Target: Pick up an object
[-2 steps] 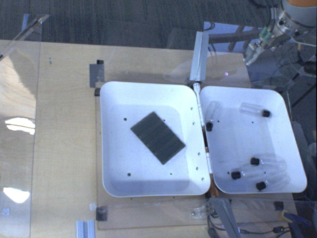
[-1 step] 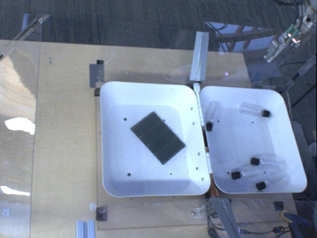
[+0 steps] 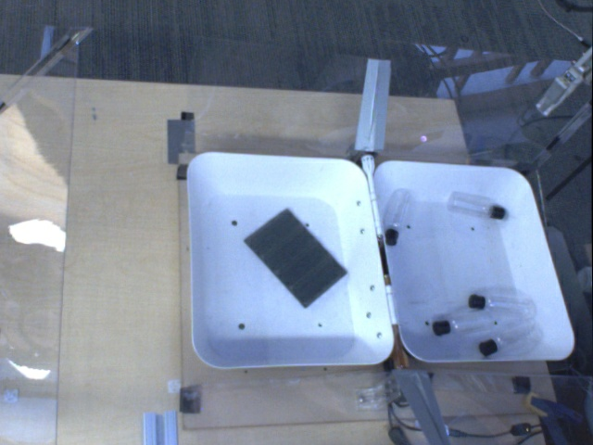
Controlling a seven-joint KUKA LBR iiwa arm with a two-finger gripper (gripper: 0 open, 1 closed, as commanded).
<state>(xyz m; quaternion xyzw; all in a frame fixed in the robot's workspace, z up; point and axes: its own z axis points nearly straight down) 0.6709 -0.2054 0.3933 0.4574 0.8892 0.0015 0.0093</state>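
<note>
Across the floor of the larger bin [image 3: 213, 341], lying flat and askew: dark grey pad [image 3: 296, 257], looking thin, light, likely soft, hard to pinch except at a corner. Resting in the neighbouring bin [image 3: 548, 336]: clear capped vials [image 3: 474, 205], looking slippery, rolling easily. Not being able to tell the claw's state.

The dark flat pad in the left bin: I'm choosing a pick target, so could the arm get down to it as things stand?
Probably yes: the dark pad lies alone and flat mid-floor in the left bin, nothing over it.
</note>
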